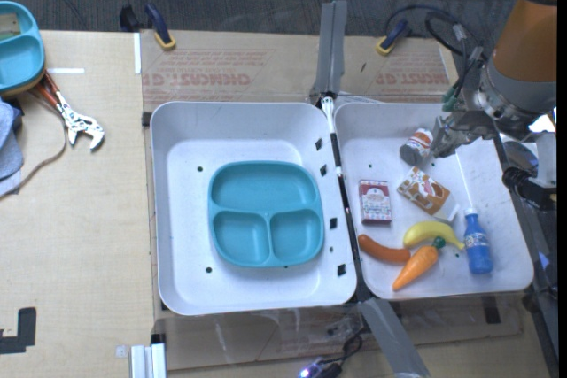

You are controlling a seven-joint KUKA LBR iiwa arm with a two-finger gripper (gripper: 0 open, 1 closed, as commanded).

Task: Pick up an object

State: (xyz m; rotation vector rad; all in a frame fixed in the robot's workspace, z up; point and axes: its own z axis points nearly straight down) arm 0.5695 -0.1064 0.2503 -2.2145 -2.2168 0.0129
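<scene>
Looking down from the fixed camera, you see the hand (436, 144) low over the far part of the right bin (514, 279), right at a small can (416, 143) lying near that bin's far wall. You cannot tell whether its fingers are apart or together. This reads as the approach-to-grasp step. Nearer the front edge lie a red box (376, 202), a snack packet (424, 191), a banana (432, 233), a carrot (415, 267) and a blue bottle (477, 243). The left bin (177, 279) holds a teal tray (266, 213). Next, you need a firm closure on the can before any lift.
</scene>
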